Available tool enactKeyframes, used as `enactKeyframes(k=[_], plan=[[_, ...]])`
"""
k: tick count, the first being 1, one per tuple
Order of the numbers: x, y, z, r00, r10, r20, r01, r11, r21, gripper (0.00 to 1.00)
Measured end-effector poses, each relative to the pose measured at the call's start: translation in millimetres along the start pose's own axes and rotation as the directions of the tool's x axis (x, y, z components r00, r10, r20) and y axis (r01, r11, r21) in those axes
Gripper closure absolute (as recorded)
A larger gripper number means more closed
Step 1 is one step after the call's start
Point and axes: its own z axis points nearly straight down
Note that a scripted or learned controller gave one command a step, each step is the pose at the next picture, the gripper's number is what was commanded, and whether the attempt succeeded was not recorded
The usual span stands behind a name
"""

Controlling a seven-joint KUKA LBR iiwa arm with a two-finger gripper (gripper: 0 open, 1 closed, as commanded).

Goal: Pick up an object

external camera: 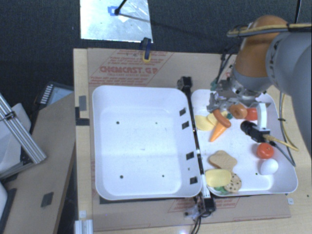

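The right bin (282, 179) holds several toy foods. My gripper (217, 103) is low over the bin's far left part, right above the upper end of an orange carrot (218, 128) that lies at a slant. A pale yellow piece (203, 123) lies just left of the carrot. To the gripper's right are a brown piece (238, 111) and a small red piece (251, 114). Whether the gripper touches the carrot is unclear from this angle.
Nearer the front of the right bin lie a red tomato (265, 150), a white egg (268, 166), a bread slice (222, 159), a yellow piece (218, 177) and a cookie (235, 182). The left bin (141, 140) stands beside it, their rims touching.
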Motion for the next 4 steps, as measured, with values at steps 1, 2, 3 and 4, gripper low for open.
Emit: enactKeyframes(k=[1, 2, 3, 4], plan=[[87, -28, -58, 1.0, -0.002, -0.002, 0.002, 1.0, 0.0, 1.0], [152, -15, -14, 1.0, -0.003, -0.003, 0.003, 1.0, 0.005, 1.0], [196, 59, 48, 1.0, 0.001, -0.003, -0.001, 1.0, -0.005, 1.0], [212, 17, 67, 1.0, 0.002, 0.0, -0.002, 1.0, 0.005, 1.0]])
